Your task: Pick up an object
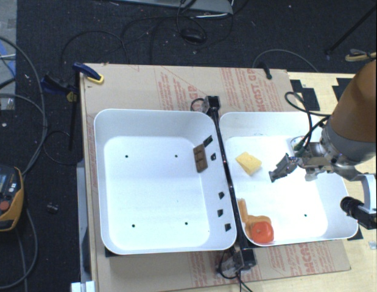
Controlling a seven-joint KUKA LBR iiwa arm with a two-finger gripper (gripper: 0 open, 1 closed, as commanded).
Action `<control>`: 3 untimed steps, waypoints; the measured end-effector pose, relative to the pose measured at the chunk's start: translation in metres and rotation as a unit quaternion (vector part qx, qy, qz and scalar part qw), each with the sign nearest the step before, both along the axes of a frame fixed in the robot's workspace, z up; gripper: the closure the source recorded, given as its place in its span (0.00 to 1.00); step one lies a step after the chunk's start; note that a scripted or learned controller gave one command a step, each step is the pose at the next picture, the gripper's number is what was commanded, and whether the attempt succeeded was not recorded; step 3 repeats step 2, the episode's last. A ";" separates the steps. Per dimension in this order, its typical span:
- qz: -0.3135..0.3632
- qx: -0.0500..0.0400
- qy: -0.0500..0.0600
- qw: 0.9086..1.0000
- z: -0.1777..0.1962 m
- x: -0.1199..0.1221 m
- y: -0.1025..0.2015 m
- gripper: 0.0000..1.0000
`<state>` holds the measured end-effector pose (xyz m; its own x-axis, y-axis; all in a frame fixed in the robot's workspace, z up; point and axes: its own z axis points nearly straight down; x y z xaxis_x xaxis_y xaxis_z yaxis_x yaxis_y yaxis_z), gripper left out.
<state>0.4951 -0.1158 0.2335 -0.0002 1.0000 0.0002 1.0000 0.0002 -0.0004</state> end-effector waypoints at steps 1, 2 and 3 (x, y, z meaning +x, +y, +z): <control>-0.001 -0.001 -0.002 1.000 0.034 0.072 -0.063 0.00; 0.000 0.000 -0.001 1.000 0.064 0.125 -0.094 0.00; 0.000 0.000 -0.001 1.000 0.064 0.125 -0.094 0.00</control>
